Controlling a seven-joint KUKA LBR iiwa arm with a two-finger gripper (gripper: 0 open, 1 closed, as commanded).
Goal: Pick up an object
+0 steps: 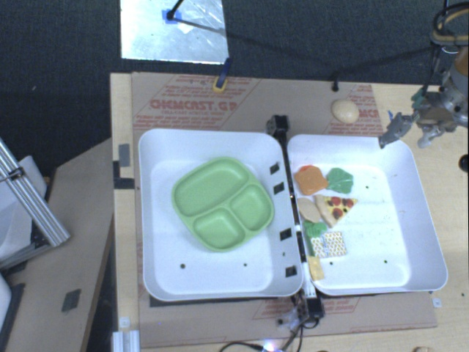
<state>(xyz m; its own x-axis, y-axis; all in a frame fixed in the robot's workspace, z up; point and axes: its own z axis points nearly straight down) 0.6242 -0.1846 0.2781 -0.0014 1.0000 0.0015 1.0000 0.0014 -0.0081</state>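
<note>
My gripper (407, 136) hangs over the back right corner of the right bin (410, 218), open, with nothing between its fingers. Several small toy foods lie clustered at that bin's left side: an orange piece (310, 180), a green leaf (339, 178), a pizza slice (338, 207), a beige piece (308, 210), a small green piece (316, 229), a patterned white square (332, 244) and a yellow piece (315, 268) by the divider. The gripper is well to the right of and behind them.
A green divided plate (222, 204) lies in the left bin (157, 270). A beige egg-shaped object (345, 111) rests on the bench behind the right bin. A yellow clip (220, 84) and a silver sheet (174, 20) lie further back.
</note>
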